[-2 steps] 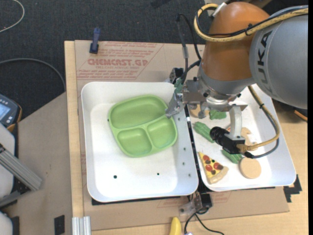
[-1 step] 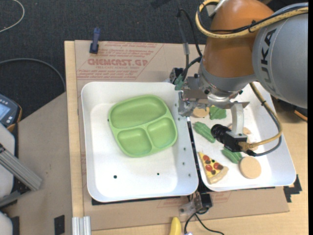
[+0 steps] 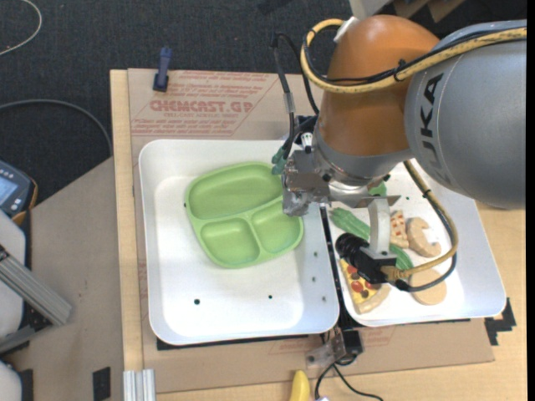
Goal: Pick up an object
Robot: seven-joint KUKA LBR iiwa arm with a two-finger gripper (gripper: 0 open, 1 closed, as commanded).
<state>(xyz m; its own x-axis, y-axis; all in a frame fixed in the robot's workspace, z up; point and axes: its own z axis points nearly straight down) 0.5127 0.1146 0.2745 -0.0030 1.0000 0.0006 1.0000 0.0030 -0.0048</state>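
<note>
A light green divided plate (image 3: pixel 238 215) lies tilted in the left white bin (image 3: pixel 175 299). My gripper (image 3: pixel 294 200) hangs low over the plate's right rim, near the wall between the two bins. In the right bin (image 3: pixel 485 282) lie a green pod-shaped toy (image 3: pixel 348 221), a pizza-slice toy (image 3: pixel 365 292), a pale wooden wrench shape (image 3: pixel 420 236) and a tan wooden piece (image 3: pixel 431 291). My wrist and arm hide much of the right bin's far half.
The bins rest on a brown cardboard sheet (image 3: pixel 201 107) with red print. A blue clip (image 3: pixel 161 68) sits at its far left corner. A yellow object (image 3: pixel 299 387) pokes in at the bench's front edge. Dark floor lies beyond.
</note>
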